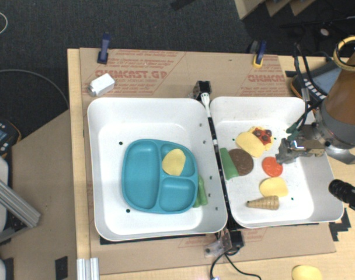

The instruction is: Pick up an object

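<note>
Nearest the camera in the right white bin (317,212) lie a tan ridged cone (263,202) and a pale yellow lump (273,186), close together. Beyond them, a round red-orange piece (272,167) sits just beside the gripper (285,154). The crowding risks a nudge rather than a grasp. Whether its claw is spread or pressed together, I cannot tell; nothing visibly sits between it.

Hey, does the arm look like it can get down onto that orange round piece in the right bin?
Probably yes. The gripper hangs just beside the orange round piece, which lies in the open with nothing on top. The yellow piece below it sits close, so a slight miss might nudge that.
</note>
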`<state>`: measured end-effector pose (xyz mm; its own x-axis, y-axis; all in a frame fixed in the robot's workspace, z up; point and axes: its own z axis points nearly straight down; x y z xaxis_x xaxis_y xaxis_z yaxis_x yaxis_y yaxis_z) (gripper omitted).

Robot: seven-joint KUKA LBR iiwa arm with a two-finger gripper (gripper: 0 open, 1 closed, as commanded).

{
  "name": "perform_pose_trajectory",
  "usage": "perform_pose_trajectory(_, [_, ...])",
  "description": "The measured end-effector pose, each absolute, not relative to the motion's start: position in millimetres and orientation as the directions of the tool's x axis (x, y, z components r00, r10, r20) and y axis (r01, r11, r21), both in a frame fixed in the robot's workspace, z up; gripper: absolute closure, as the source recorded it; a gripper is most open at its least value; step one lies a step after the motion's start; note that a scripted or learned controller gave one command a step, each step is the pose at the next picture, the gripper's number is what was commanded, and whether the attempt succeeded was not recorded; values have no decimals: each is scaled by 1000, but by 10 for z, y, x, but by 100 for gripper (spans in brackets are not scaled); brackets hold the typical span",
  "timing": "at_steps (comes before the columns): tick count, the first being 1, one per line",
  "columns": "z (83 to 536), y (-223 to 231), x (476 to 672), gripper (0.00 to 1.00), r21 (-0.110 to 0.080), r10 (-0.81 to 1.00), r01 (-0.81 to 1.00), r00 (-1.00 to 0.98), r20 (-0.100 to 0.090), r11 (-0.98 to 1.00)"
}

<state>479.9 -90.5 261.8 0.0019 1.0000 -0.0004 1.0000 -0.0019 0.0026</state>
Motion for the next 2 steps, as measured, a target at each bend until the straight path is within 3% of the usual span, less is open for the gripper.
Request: perform_pose_trajectory(2, [2819,-904,4810,100,7,1000,1000,3,-2,-3])
